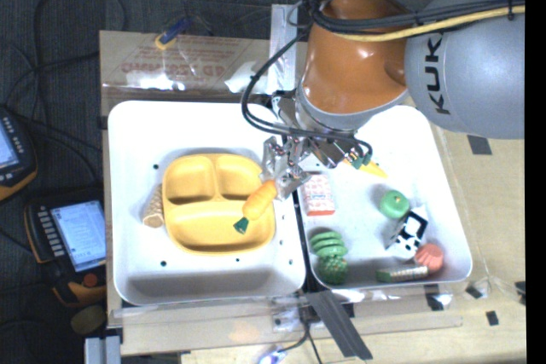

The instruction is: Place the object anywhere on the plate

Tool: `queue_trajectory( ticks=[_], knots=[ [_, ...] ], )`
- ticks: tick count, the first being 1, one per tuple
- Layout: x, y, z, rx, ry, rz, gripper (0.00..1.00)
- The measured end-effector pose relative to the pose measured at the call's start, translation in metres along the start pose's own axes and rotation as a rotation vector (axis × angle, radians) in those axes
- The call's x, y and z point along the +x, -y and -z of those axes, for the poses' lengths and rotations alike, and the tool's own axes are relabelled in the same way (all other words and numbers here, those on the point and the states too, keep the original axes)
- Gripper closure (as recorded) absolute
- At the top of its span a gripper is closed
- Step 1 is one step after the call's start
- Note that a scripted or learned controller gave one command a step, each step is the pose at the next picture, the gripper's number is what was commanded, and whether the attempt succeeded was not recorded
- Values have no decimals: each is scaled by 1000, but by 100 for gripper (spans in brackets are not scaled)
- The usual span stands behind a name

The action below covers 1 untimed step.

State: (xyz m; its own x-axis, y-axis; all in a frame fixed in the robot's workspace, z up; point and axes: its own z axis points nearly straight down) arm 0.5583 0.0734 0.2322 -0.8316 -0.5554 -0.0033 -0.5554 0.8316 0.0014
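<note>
Step in hand, as judged: lower carrot onto plate, then release.

Left bin (128,268): white, shallow, glossy. Ice-cream cone (153,205), tan, ribbed, touching plate's left edge. Plate (200,213): yellow plastic, three compartments, rounded corners.

Carrot (258,202): orange, tapered, green stub low-left, slanted over plate's right rim, thick end up at claw (286,175). Claw narrow, pinching carrot's top end.

Advice: shift slightly left toward big compartment before letting go; rim landing may roll it off.

Right bin: small red-white card (318,195), green ball (394,203), green ridged toy (328,251).

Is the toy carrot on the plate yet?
Partly: the toy carrot lies tilted across the yellow plate right rim, with the gripper at its upper end.
</note>
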Motion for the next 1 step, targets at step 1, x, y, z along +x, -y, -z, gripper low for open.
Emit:
queue_trajectory(
  ticks=[1],
  knots=[
    [0, 0, 0, 0, 0, 0, 0]
  ],
)
